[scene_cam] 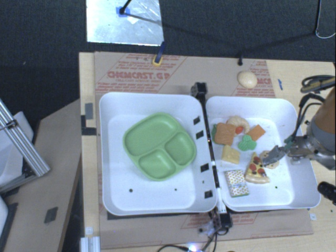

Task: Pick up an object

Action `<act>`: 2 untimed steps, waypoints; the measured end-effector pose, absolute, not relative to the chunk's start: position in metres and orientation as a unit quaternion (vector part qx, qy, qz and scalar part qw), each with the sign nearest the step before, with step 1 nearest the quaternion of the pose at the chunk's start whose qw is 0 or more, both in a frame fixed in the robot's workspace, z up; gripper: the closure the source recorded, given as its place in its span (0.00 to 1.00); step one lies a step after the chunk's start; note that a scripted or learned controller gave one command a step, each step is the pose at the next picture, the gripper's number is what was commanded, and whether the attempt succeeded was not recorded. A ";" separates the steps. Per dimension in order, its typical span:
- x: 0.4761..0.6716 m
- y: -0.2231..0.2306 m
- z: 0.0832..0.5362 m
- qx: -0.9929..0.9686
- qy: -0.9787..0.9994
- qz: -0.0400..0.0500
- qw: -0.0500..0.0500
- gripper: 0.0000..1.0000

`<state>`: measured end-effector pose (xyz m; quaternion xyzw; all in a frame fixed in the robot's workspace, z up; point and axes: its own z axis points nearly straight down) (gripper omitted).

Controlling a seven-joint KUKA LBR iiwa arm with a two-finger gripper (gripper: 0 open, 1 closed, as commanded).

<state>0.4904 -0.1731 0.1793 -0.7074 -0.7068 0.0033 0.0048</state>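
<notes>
A light green tray point(159, 146) is sitting in the white left bin point(113, 114), while the white right bin point(286, 114) is showing an orange waffle point(224, 134), a green toy point(245, 143), a yellow block point(230, 155), a red-dotted pizza slice point(256, 170) and a speckled green-edged packet point(237, 182).

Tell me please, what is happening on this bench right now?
A robot arm reaches in from the right over the right bin, which holds small toy food pieces. Its gripper is low, right beside the pizza slice, but nothing can be seen held between its fingers. Close by lie an orange waffle, a green piece, a yellow block and a small patterned packet. The left bin holds a green divided plate.
</notes>
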 end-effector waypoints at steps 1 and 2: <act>0.494 -0.173 0.186 -0.706 -0.708 0.000 0.000 0.00; 0.497 -0.176 0.124 -0.707 -0.708 0.001 0.001 0.00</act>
